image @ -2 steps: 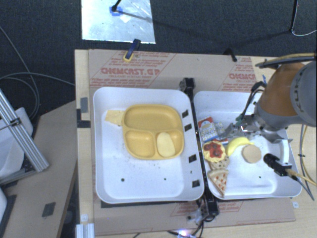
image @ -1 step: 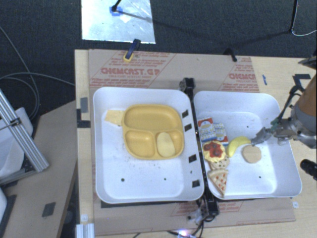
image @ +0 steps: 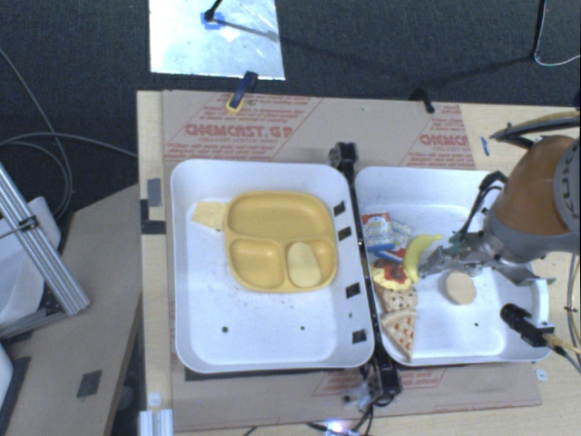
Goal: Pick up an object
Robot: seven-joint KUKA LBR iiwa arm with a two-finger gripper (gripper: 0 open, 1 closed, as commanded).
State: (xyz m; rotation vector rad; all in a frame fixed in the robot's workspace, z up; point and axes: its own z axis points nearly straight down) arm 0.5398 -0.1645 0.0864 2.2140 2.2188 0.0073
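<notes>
The approach step is judged in hand: the gripper (image: 434, 260), finger spread undeterminable, is poised beside the banana (image: 416, 254); descent and closure are required.

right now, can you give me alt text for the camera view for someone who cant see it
A grey and orange robot arm reaches from the right into the right white bin, its pincer beside a banana among toy food, including pizza slices and a pale round piece. The left white bin holds a yellow divided tray.
</notes>
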